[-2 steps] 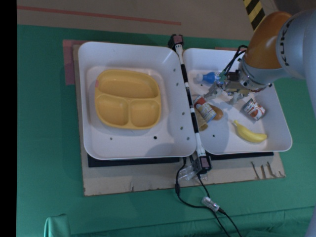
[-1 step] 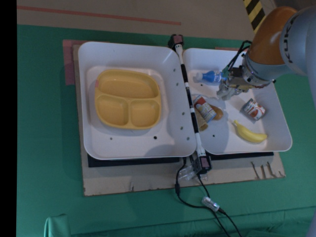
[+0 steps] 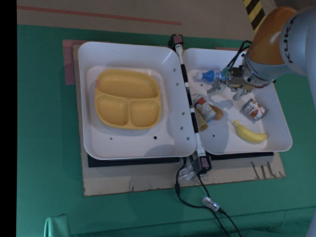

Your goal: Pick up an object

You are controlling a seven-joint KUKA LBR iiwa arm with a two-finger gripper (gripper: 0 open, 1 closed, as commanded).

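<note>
— Green cloth covers the bench (image 3: 44,132), with a sheet of cardboard (image 3: 123,181) under two white bins. What sits in the left bin (image 3: 89,147)?

— One yellow tray (image 3: 128,98) with three compartments, lying flat in the middle of that bin.

— And past the divider?

— The right bin (image 3: 279,137) holds several things. Near its left wall lies a can with a red and white label (image 3: 203,107), tipped on its side, resting against something brownish that I cannot make out. Toward the far side is a small blue and white bottle (image 3: 210,75), lying down. Near the front lies a banana (image 3: 250,133). Just beyond it, further right, is a second small red and white can (image 3: 254,109).

— Where is the claw (image 3: 227,89)?

— Low over the far part of the right bin, between the bottle and the second can. Its two fingers stand spread apart, one just beside the bottle. Nothing sits between them.

— The arm (image 3: 281,38)?

— Grey with an orange band, entering from the far right.
</note>
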